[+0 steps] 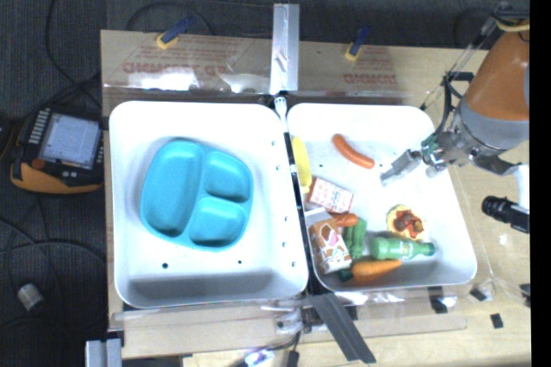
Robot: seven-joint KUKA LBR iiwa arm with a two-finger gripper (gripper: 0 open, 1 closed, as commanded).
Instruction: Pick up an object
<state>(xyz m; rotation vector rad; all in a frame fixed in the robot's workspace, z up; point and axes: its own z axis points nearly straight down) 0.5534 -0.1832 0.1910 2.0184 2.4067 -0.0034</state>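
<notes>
The right bin holds several toy foods. A red-orange sausage lies near its back, and a yellow piece lies along its left wall. Toward the front are two small printed boxes, a round pizza-like toy, a green bottle and an orange carrot. My gripper hangs over the bin's right part, to the right of the sausage and above the pizza toy. Nothing is visibly held in it.
The left bin holds a blue divided plate. A metal divider stands at the back between the bins. A handheld device lies on the floor at the left, with cables around it.
</notes>
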